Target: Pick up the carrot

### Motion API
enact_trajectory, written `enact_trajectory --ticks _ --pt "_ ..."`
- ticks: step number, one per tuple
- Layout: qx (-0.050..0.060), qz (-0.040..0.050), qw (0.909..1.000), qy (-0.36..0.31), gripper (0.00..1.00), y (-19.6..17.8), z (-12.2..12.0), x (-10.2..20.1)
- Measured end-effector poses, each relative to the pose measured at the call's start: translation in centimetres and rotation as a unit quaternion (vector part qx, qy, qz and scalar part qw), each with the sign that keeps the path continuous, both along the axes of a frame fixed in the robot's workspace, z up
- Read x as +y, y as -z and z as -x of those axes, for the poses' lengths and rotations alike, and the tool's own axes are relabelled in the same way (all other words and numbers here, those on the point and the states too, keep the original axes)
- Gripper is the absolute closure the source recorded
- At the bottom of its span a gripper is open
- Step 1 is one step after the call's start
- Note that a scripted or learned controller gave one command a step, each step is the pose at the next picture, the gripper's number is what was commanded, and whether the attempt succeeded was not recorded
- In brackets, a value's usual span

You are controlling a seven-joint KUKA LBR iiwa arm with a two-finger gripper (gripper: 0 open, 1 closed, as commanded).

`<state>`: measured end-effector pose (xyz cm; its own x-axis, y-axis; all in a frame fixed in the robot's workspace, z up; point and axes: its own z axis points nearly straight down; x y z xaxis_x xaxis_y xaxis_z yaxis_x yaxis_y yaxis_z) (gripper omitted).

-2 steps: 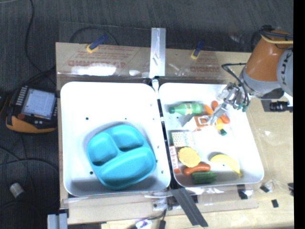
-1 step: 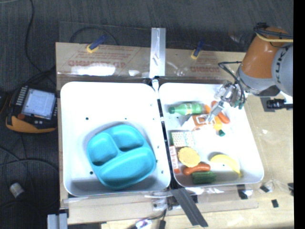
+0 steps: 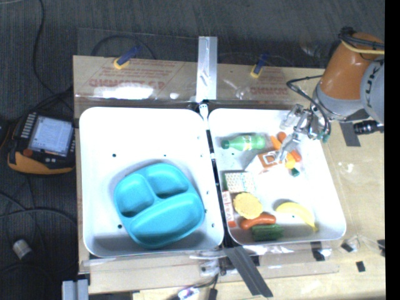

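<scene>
The claw [image 3: 292, 144] is seen low over the right bin [image 3: 331, 186], near its far right corner; whether it is open or closed cannot be told. The carrot [image 3: 294, 159] lies just beside it, toward the bin's right wall. A green bottle [image 3: 245, 143] lies along the far wall, and a banana [image 3: 296, 212] near the front right corner. A blue tray [image 3: 159, 202] is held in the left bin [image 3: 100, 130].

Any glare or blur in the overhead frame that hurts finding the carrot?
Camera view: glare on the clear sheet behind the bins; right bin walls nearly blown out white; claw and orange piece below it soft and small, outlines unclear; blue tray evenly lit.
</scene>
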<state>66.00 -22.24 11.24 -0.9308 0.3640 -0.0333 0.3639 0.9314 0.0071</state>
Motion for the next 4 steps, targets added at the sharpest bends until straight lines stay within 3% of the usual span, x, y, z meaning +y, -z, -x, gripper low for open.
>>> enact_trajectory --ticks 1,2,3,4 --pt "-0.010 0.0048 0.9968 -0.079 0.00 -0.1 0.5 0.3" --pt "0.014 0.0004 0.9941 -0.108 0.00 -1.7 0.0 0.1" --pt "0.002 0.0034 0.9825 -0.186 0.00 -0.4 0.9 0.3" --pt "-0.006 0.0136 0.9401 -0.340 0.00 -0.2 2.0 0.5"
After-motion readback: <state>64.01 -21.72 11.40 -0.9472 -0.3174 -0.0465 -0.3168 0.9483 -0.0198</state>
